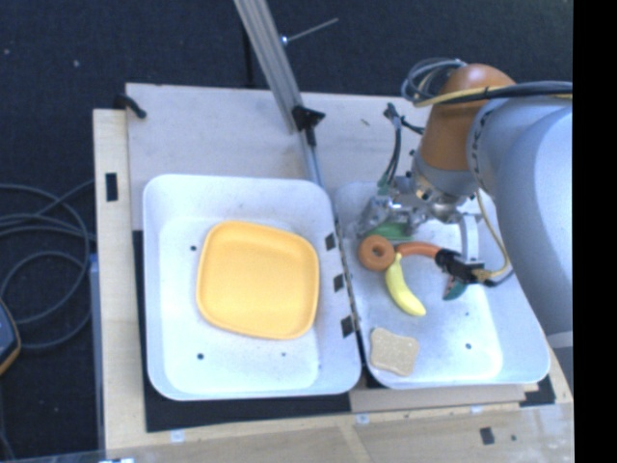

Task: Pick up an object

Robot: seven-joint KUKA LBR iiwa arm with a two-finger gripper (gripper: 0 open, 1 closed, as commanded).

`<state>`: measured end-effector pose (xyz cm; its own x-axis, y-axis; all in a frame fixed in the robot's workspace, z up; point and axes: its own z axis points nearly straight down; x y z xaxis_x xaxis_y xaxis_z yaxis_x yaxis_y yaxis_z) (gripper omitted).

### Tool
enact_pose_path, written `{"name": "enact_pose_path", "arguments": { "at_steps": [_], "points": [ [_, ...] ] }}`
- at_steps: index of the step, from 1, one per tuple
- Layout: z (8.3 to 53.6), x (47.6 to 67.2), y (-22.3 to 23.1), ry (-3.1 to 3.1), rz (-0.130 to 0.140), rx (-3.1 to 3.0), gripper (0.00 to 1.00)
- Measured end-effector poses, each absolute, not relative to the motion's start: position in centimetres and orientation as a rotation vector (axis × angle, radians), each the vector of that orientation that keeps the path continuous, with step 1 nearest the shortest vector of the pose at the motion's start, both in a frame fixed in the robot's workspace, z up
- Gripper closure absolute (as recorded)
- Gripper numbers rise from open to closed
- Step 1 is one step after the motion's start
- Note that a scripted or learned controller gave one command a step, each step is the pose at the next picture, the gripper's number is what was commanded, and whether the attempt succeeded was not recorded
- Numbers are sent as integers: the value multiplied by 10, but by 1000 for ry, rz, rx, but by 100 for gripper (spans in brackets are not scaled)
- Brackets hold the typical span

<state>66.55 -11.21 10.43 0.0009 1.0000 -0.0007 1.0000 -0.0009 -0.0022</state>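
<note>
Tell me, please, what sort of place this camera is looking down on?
Probably a robotics lab bench set up for grasping trials: a grey arm reaches over two white bins, toy food such as a banana lies in one, and loose cables trail on dark carpet.

Arm in from the right, gripper low at the back of the right bin.

The grey arm (535, 181) enters from the right edge, its bulk lying over the right bin's (501, 355) far right side. The orange band (463, 114) sits above the wrist, just beyond the bin's back rim, with thin cables looping over its top. The wrist points down and toward the bin's left wall. The gripper (395, 210) is at the bin's back left corner, close to the floor. Its metal parts are small and cluttered there; finger spacing too unclear to read.
</note>
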Motion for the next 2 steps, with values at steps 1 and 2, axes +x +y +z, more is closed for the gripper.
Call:
{"name": "enact_pose_path", "arguments": {
  "at_steps": [1, 2],
  "points": [
    [103, 667, -113, -2224, -3, -2225, 0],
    [115, 667, -113, -2224, -6, -2228, 100]
  ]
}}
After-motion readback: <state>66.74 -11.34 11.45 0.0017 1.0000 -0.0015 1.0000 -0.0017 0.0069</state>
